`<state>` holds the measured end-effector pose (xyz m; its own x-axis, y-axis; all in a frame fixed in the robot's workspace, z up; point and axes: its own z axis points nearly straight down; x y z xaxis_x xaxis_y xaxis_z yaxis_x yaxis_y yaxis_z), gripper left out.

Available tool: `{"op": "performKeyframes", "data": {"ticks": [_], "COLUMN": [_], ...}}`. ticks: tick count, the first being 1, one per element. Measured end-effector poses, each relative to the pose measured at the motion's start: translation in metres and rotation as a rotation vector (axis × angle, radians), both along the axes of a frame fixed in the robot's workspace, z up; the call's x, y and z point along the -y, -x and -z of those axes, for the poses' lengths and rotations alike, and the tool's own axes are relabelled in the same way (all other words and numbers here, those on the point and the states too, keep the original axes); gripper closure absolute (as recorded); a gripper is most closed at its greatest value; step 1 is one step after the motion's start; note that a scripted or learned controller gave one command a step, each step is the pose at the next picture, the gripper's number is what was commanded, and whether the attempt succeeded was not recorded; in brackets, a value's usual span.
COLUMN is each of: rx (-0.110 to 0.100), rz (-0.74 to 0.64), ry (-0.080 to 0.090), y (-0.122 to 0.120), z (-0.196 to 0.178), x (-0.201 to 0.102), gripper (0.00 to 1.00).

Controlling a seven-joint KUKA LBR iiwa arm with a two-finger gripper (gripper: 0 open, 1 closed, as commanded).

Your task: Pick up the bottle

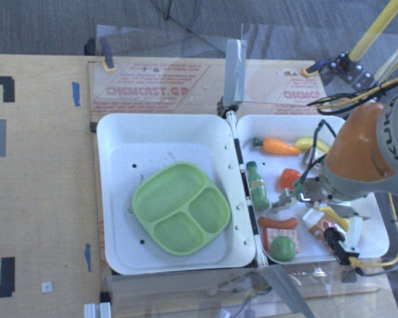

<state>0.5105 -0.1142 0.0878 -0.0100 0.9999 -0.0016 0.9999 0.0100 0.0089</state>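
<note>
I logged the green bottle lying in the right bin, close against its left wall, cap toward the far side. The gripper hovered just right of the bottle, above a red sausage and a green ball; I could not tell its grip state. A divided green plate sat in the left bin.

Two white bins side by side: the left bin holds a green divided plate; the right bin holds a green bottle, carrot, sausage and green ball. The gripper hangs just right of the bottle.
</note>
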Motion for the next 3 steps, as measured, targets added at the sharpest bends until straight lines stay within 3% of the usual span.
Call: {"op": "performKeyframes", "data": {"ticks": [1,2,3], "rx": [0.000,-0.003,-0.012], "rz": [0.412,0.413,0.600], "ry": [-0.002,0.000,-0.003], "y": [-0.057,-0.056,-0.053], "z": [0.000,-0.006,-0.154], "x": [-0.006,-0.004,0.030], "gripper": [0.00,1.00,1.00]}}
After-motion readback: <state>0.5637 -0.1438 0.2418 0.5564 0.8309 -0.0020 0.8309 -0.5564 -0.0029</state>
